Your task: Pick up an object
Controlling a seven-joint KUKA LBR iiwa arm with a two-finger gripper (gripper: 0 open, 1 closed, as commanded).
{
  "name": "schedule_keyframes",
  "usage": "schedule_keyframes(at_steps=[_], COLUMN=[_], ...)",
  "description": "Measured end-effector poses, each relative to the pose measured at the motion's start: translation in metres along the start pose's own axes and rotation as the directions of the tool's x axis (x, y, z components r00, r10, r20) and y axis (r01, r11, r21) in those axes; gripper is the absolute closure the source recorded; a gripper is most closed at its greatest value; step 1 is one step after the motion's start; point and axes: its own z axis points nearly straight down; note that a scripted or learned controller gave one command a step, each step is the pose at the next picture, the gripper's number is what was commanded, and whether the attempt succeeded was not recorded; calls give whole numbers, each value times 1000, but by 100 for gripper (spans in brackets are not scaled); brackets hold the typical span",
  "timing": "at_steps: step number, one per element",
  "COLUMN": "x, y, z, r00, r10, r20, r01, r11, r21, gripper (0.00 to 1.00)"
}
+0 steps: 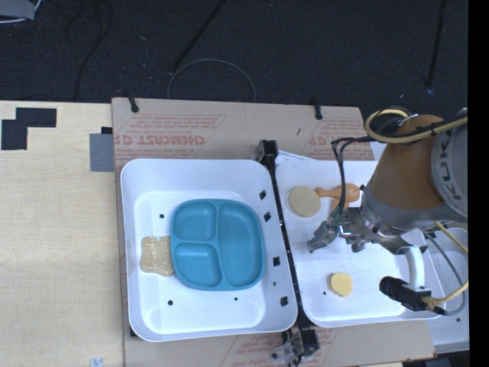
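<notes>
Looking like the approach step here, nothing grabbed yet. Hanging low over the right bin point(367, 321), gripper point(325, 237) sitting roughly mid-bin, between the tan disc point(304, 201) up top and the little yellow lump point(341, 284) down below. Not touching either one, as far as can be made out. Can't tell if the gripper is spread or pressed together, too small and dark against the arm point(409, 174) to call it. Definitely not seeing anything pinched in it.

Guessing the next move means picking a target and lining up over it. Thinking the yellow lump is the easy one: lying alone on bare floor, well apart from the walls. Needing a short shift toward the near edge, then straight down. Going for the tan disc looks fiddlier, with the orange piece point(341, 193) lying right against it, maybe joined to it as a handle.

Counting things up:
- two white bins, left bin point(130, 205) and the right one
- one blue divided plate point(216, 243) in the left bin
- one pale beige slab point(157, 256) touching that plate's left edge
- one tan disc, one orange piece, one yellow lump in the right bin
</notes>
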Motion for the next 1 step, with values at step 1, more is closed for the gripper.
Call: schedule_keyframes(at_steps=[1], x=[1], y=[4], z=[45], r00=[1000], r10=[1], r20=[0], r01=[-1], r11=[1000], r21=[0], gripper=[0])
